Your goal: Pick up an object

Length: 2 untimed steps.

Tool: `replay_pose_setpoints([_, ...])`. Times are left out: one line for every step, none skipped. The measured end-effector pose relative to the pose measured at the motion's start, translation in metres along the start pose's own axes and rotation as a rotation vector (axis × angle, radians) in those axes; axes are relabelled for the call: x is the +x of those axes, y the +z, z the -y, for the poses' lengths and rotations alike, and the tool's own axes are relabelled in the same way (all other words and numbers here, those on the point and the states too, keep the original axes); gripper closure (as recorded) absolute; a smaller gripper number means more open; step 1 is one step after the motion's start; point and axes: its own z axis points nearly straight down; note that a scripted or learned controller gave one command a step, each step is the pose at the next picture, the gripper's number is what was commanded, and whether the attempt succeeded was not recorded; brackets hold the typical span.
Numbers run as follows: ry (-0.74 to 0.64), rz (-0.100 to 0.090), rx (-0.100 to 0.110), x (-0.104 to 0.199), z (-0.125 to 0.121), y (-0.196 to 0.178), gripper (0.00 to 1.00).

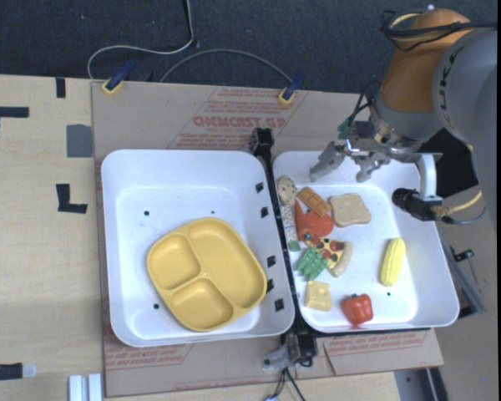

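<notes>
Camera view: pincer (pixel 347 164) spread open, gripping nothing, above one toast slice (pixel 350 210); one glossy three-compartment yellow tray (pixel 205 272)

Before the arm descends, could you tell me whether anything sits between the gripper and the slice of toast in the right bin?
Nothing visible does. The gripper hangs open over the right bin's far edge, and bare white floor lies between it and the toast.

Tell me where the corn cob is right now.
The corn cob lies in the right bin, near its right wall, right of the pizza slice and above the red pepper.
</notes>
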Motion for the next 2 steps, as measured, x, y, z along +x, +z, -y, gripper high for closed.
replay_pose_setpoints([0.000, 0.002, 0.009, 0.006, -0.005, 0.109, 0.00])
replay_pose_setpoints([-0.001, -0.001, 0.001, 0.007, -0.007, 0.092, 1.00])
